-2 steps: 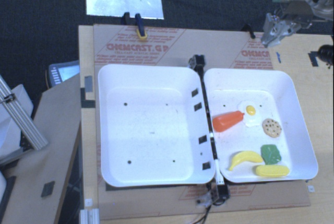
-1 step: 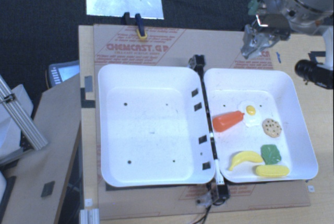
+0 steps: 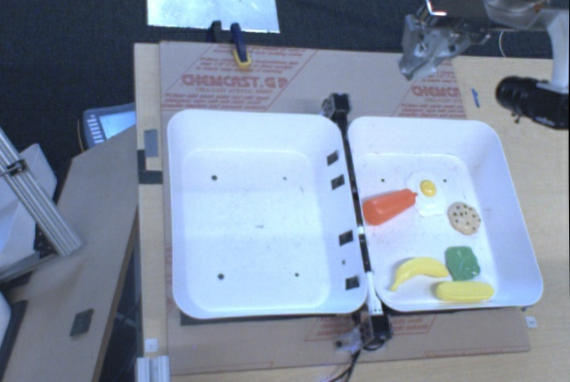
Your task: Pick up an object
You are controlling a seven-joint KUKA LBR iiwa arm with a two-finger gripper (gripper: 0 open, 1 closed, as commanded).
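Right bin: right bin (image 3: 499, 149) holds carrot (image 3: 389, 207), fried egg (image 3: 427, 189), cookie (image 3: 463, 217), banana (image 3: 419, 271), green piece (image 3: 462, 262), corn (image 3: 464, 290).
Approach: pick the carrot, apart from its neighbours; descend straight, centred.
Gripper: gripper (image 3: 426, 51) high, beyond the bin's far edge; finger state unclear.

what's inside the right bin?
Right bin holds a toy carrot, fried egg, cookie, banana, green piece and yellow piece. Nothing looks covered.

Even bright light, soft shadows (slightly grainy, blurred).
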